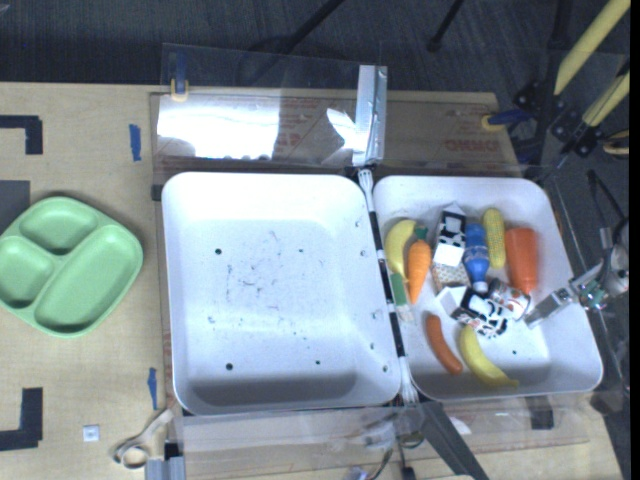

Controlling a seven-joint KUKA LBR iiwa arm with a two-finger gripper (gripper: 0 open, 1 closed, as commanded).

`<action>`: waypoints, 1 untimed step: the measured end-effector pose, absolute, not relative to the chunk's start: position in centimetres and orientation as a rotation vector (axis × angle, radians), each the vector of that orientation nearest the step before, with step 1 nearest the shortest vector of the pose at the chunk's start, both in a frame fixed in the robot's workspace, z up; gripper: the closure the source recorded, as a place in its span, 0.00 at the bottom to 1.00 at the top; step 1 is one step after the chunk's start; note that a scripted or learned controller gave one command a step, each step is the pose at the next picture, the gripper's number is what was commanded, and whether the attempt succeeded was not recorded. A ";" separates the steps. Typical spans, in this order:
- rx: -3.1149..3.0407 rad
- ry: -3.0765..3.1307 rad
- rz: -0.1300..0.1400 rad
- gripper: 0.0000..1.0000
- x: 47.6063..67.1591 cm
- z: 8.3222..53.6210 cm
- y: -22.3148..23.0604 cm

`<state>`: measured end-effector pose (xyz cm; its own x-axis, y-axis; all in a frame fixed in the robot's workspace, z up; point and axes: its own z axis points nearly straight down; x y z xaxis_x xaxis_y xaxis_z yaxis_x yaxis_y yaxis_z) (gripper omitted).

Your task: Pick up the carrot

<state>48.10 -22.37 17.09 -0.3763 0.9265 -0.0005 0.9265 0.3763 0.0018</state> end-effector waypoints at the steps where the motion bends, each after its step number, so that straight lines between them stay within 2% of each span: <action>1: 1.758 2.597 0.005 1.00 48.1 18.1 -22.6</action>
<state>48.15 -22.57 18.12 -0.3718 0.9283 -0.0029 0.9283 0.3718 0.0059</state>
